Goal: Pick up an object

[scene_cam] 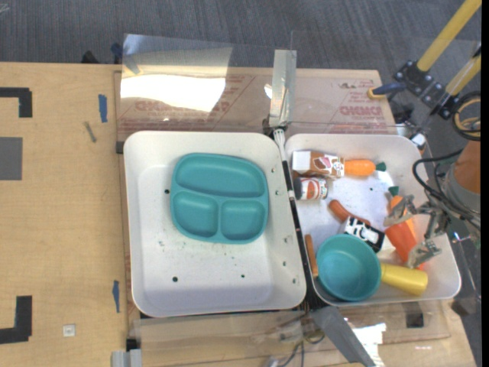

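My gripper [413, 228] hangs low over the right side of the right bin [451, 285], open. One of its fingertips [398, 204] is toward the back and the other toward the front. An orange block [402, 237] lies on the bin floor right by them, roughly in the gap. Around it are a yellow cylinder [405, 279], a teal bowl [348, 267], a black-and-white packet [364, 232], a small sausage [339, 209], a brown can [309, 189], a white-and-brown carton [318, 163] and an orange carrot [359, 167].
The left bin [145, 228] holds a teal divided plate [219, 197]. A thin brown stick [309, 252] lies along the right bin's left wall. Cables and the grey arm [458, 205] crowd the right edge. A clear upright panel [281, 90] stands behind the bins.
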You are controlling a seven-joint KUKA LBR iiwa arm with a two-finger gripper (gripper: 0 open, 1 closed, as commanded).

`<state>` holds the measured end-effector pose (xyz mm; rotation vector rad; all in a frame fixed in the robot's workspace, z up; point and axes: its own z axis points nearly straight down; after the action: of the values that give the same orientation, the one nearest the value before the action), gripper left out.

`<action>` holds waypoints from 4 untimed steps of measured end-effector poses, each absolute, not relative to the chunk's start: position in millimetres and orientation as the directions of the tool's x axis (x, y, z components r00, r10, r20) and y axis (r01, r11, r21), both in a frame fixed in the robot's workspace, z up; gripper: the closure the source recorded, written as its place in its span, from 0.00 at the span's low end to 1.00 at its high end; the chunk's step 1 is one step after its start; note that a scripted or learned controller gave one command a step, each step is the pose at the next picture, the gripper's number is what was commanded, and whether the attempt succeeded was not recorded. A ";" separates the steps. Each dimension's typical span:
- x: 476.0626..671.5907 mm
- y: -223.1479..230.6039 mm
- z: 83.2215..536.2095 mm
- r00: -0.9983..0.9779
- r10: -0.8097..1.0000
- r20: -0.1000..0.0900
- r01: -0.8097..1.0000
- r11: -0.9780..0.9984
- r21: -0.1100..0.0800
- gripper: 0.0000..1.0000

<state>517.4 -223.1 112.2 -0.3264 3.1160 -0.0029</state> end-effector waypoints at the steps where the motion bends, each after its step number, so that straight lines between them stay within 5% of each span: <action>1: 523.2 -221.7 93.5 -0.977 -0.210 -0.024 -0.210 0.978 -0.010 0.00; 2: 507.3 -221.9 89.2 -0.985 -0.171 -0.015 -0.171 0.985 -0.006 0.00; 3: 564.0 -170.6 89.3 -0.916 -0.401 -0.014 -0.401 0.916 -0.007 0.00; 4: 531.0 -188.9 89.3 -0.944 -0.328 -0.012 -0.328 0.945 -0.007 0.00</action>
<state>531.0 -188.9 89.3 -0.5208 3.0847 -0.0074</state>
